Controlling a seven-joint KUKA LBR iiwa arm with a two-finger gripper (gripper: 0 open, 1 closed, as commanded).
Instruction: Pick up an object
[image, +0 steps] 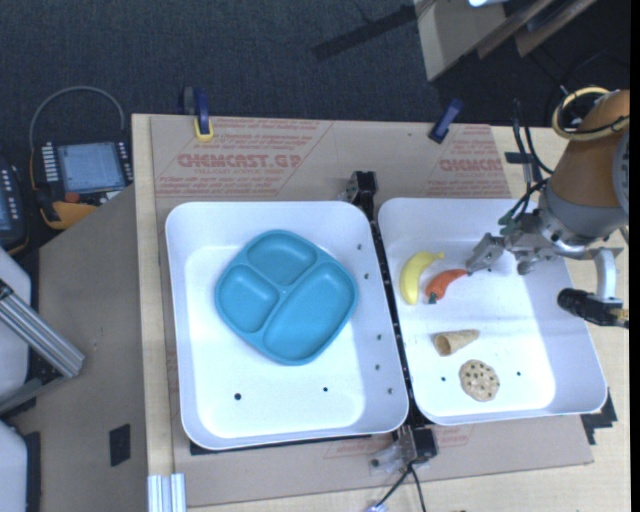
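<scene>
I can't tell how my pincer (487, 255) stands, but hovering beside the carrot (445, 283), it may nudge it against the banana (417, 275) and miss.

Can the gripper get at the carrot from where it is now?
Probably yes. The gripper hangs just right of the carrot in the right bin, nothing between them. The banana touches the carrot's far side, so it may get nudged.
</scene>
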